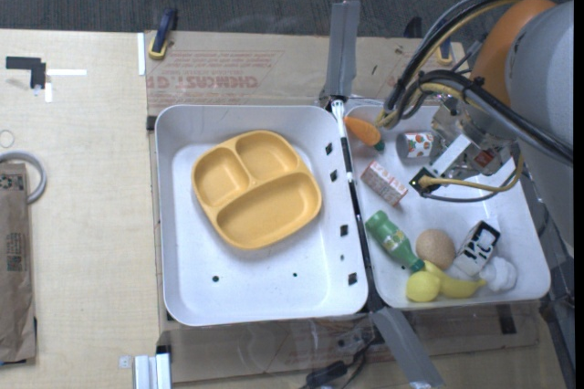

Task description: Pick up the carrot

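Note:
The carrot (362, 131), orange with a green tip, lies in the back left corner of the right bin (534, 223), close to the divider. My gripper (459, 153) hangs over the back of the same bin, to the right of the carrot and apart from it. A small white and red can (418, 144) stands between the two. Cables and the wrist cover the gripper's tip.
The right bin also holds a pink box (384, 183), a green bottle (392, 239), a brown ball (436, 247), a lemon (422, 286), a banana (461, 288) and a black and white item (477, 246). A yellow divided plate (257, 188) sits in the left bin (182, 287).

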`<action>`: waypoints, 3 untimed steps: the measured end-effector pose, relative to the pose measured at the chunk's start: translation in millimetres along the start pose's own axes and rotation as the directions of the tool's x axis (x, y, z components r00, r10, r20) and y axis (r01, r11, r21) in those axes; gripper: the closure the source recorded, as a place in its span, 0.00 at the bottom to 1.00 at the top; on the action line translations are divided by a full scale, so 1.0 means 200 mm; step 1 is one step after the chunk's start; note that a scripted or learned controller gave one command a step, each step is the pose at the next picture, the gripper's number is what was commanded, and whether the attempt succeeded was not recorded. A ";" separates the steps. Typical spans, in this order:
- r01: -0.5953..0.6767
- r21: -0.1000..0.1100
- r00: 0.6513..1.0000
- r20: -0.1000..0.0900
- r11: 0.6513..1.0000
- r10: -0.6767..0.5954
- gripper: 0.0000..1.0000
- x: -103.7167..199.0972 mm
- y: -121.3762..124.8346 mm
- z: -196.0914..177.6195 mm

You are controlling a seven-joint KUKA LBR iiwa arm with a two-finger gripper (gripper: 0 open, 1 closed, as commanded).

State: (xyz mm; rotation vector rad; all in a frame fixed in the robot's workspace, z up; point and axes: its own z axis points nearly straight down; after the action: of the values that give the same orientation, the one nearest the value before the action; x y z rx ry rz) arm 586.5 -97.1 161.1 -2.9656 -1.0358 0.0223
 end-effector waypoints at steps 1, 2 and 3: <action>-0.087 -0.003 0.996 -0.008 0.996 0.087 1.00 0.34 0.09 -0.29; -0.092 -0.002 0.996 -0.007 0.996 0.092 1.00 0.05 0.36 -0.59; -0.146 -0.001 0.989 -0.007 0.989 0.146 1.00 -0.18 0.55 -1.19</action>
State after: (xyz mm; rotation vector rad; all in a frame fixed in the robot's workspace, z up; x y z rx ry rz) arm 630.4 -203.5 399.8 -3.0338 -0.8154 0.0104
